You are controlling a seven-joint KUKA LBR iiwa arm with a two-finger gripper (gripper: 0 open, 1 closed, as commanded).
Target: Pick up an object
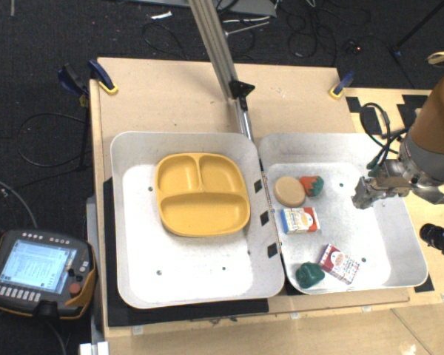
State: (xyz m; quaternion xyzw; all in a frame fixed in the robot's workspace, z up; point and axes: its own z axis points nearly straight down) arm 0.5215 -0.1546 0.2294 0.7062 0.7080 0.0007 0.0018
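The fixed overhead camera looked down at a slant on a wooden bench (177,98) carrying two shallow white bins side by side. The left bin (133,198) held a yellow divided plate (203,194), lying flat near the bin's middle.

The right bin (399,250) held five small things, all gathered toward its left half. A round tan disc (289,191) lay near the upper left, touching or just beside a red and green piece (312,185) on its right. Just below them sat a small white and red carton (300,220). Lower down, a dark green lump (308,274) lay close to the bin's front left corner, with a red and white packet (338,263) just beside it, tilted.

The arm (433,135) came in from the right, its orange band above the grey wrist. The gripper (366,195) hung over the right part of the right bin, well apart from all five things. It was small and partly blurred here, so whether it stood wide or narrow could not be told; nothing appeared to be in its grasp.

A handheld control pendant (37,268) lay on the dark floor at the lower left.
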